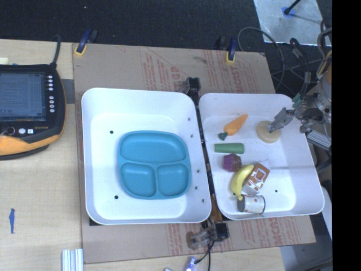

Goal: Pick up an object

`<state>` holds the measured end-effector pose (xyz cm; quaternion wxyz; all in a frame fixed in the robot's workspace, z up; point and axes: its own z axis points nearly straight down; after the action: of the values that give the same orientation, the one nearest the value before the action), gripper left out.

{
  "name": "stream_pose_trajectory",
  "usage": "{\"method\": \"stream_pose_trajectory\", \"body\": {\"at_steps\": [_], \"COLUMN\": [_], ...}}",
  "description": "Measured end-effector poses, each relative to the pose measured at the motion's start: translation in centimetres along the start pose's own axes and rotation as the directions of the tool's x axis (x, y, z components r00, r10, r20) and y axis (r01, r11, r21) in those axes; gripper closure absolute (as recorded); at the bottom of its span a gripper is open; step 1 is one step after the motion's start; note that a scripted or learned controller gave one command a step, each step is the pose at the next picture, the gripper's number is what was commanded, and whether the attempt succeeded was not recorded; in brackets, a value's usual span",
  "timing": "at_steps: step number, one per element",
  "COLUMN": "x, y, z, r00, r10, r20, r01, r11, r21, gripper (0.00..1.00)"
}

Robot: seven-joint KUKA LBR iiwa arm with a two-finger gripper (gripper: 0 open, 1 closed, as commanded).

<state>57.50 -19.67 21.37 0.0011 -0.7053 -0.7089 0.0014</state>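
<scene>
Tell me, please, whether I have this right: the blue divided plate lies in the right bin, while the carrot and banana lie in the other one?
Not quite: the camera view shows the blue divided plate in the left bin. The carrot and banana lie in the other one, the right bin.

Blue tray [153, 164], yellow banana [241, 179], orange carrot [236, 125]

Left of the white bins [90, 151]: handheld control pendant [28, 109] with dark screen. Under them: brown cardboard sheet [141, 66], yellow-tipped clamps [82, 47] at far edge.
</scene>
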Motion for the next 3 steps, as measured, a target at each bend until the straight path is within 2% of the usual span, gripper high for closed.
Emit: {"method": "stream_pose_trajectory", "body": {"at_steps": [1,2,3], "x": [6.8,7.7,5.0], "y": [2.3,8.2,8.2], "z": [12.3,12.1,12.1], "r00": [1.0,1.0,1.0], "r10": [-0.002,0.0,0.003], "r20": [0.001,-0.001,0.0], "r01": [0.002,0.0,-0.003], "r11": [1.0,1.0,1.0], "r21": [0.002,-0.001,-0.002], "gripper": [0.0,0.0,0.0]}}
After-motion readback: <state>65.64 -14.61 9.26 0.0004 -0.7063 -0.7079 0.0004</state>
